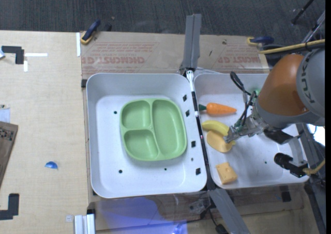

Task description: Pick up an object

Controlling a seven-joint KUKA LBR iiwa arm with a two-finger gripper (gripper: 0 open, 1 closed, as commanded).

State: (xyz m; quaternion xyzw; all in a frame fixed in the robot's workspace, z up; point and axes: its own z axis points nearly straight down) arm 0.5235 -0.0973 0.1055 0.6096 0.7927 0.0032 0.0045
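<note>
A green divided plate (153, 128) lay in the left bin (98, 140); in the right bin (258, 173) were a carrot (221, 108), a banana (214, 127) and a cheese cube (226, 172). The gripper (231, 136) sat low at the banana, seemingly mid-grasp; its finger spread could not be told. The next move would call for closing firmly and lifting straight up.

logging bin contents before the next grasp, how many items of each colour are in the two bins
green: 1, the divided plate in the left bin
orange: 1, the carrot in the right bin
yellow: 3, the banana, the yellow slice beside the claw, and the cheese wedge
total: 5
</note>
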